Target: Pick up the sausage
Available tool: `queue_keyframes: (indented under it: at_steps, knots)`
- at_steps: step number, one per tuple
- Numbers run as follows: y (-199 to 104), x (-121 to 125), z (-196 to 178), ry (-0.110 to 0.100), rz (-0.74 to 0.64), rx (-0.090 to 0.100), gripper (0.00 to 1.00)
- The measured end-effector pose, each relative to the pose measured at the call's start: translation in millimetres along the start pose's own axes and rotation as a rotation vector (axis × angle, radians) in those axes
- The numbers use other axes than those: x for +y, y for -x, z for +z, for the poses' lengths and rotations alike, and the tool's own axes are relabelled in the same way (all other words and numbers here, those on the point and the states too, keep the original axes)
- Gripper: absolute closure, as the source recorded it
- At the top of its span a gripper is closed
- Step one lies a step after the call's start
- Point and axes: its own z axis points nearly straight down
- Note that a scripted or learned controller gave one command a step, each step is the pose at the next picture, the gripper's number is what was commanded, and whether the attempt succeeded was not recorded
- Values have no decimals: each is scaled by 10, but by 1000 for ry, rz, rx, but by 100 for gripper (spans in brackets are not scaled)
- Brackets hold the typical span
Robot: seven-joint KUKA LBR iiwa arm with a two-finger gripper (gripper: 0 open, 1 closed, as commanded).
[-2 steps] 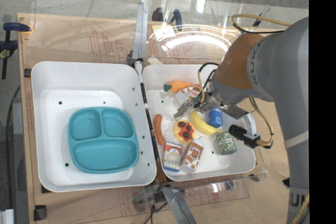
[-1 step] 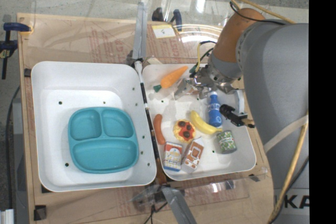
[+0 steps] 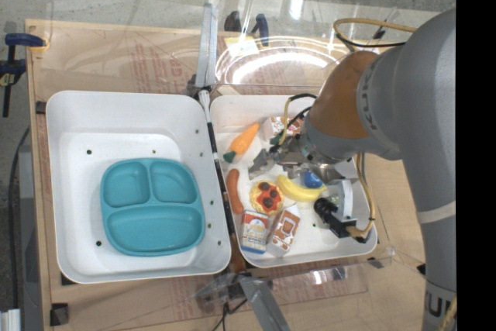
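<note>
Two white bins sit side by side on a wooden bench. At the left bin's middle lies a blue tray. At nine o'clock in the right bin lies the sausage, beside a carrot and banana. Whether the gripper grips anything, I cannot tell.

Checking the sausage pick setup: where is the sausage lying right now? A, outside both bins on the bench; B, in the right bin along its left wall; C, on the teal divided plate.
B: the sausage lies lengthwise against the left wall of the right bin, below the carrot.
</note>
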Motion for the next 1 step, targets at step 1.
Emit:
queue_keyframes:
  at_steps: [1]
  knots:
    - [214,516,-229,1,86,0,0]
